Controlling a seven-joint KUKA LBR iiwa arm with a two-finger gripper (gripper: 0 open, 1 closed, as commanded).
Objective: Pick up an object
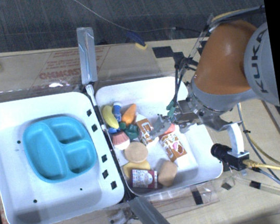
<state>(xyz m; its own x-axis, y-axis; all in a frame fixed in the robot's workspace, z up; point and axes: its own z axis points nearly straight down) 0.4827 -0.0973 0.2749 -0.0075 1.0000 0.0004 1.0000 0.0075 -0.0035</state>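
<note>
The right bin [142, 90] holds a pile of toy food along its left side: a yellow banana [109, 117], an orange carrot [128, 114], a tan round disc [136, 152], a brown potato-like lump [167, 172], a red-labelled can [142, 178] and two printed snack packets [173, 147]. My gripper [164, 123] reaches in from the right and hangs low over the middle of this bin, just above the packets and next to a small red piece [169, 129]. I see nothing clearly held between its tips.
The left bin [17, 202] holds a blue divided tray [60, 147]. A grey bar [87, 56] stands at the back between the bins. The arm's orange band [224, 58] and cables [266, 160] hang over the right bin's right side.
</note>
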